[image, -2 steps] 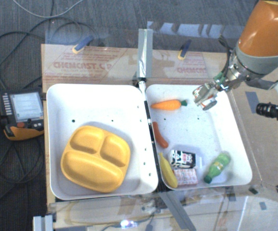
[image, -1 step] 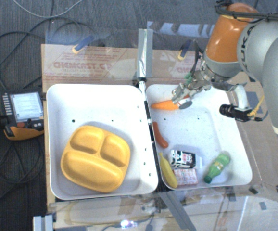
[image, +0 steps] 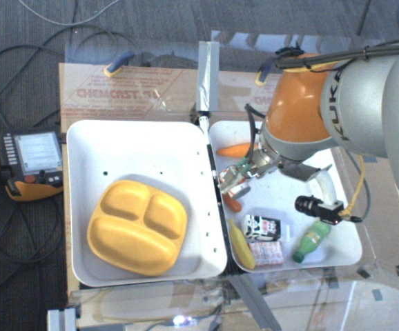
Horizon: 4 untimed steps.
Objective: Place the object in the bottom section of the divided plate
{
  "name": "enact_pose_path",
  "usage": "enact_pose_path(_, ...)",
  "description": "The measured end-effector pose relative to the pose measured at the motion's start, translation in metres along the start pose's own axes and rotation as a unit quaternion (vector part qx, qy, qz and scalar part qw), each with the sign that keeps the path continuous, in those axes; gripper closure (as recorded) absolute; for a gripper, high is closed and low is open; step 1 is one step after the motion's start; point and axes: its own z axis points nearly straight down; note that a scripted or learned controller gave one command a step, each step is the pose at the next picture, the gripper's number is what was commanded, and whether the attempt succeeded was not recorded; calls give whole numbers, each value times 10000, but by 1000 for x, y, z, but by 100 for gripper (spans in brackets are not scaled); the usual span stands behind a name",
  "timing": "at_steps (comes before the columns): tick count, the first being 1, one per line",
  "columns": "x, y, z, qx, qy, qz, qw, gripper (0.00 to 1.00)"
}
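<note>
A yellow divided plate (image: 137, 226) lies in the left bin (image: 89, 150), with two small sections at its far side and one large section at its near side. The plate holds nothing. My gripper (image: 232, 179) hangs low over the left edge of the right bin (image: 344, 254), close to the wall between the bins. Just below it lies a small red-orange piece (image: 232, 203). An orange carrot (image: 235, 150) lies just behind the gripper. Whether anything sits between the fingers is hidden.
The right bin also holds a yellow banana (image: 241, 247), a black and white packet (image: 262, 227), a pink packet (image: 269, 254) and a green bottle (image: 311, 240). The arm covers the bin's far right part.
</note>
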Motion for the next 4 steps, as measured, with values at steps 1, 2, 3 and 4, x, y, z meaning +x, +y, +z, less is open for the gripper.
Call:
enact_pose_path(1, 76, -21, -22, 6, -5, 130, 9999, 100)
enact_pose_path(2, 92, 25, -62, 3, -15, 578, 9983, 100)
enact_pose_path(3, 196, 21, -91, 1, -14, -71, 10000, 100)
enact_pose_path(4, 195, 21, -91, 0, -15, -71, 10000, 0)
